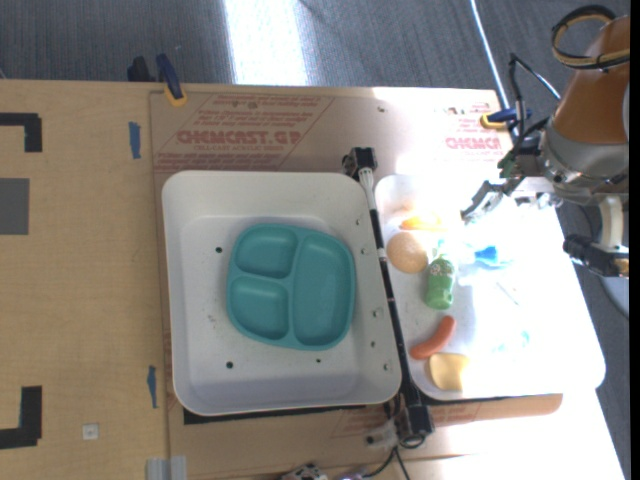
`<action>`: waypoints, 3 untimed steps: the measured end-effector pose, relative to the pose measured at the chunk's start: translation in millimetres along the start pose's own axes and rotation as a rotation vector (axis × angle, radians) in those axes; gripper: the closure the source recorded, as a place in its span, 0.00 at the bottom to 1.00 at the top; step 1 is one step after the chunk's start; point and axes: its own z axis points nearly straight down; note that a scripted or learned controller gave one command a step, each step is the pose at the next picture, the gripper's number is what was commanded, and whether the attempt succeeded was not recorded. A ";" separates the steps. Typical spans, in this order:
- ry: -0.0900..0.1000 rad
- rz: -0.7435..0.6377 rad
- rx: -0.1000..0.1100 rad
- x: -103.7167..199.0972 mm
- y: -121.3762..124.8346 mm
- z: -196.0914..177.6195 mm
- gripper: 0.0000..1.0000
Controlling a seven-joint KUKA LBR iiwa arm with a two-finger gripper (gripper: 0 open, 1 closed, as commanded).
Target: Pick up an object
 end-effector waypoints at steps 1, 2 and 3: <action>0.000 -0.141 -0.003 20.1 -40.8 112.2 0.00; -0.003 -0.548 -0.003 -56.2 -35.3 112.6 0.00; -0.006 -0.547 -0.009 -55.7 -33.3 101.1 1.00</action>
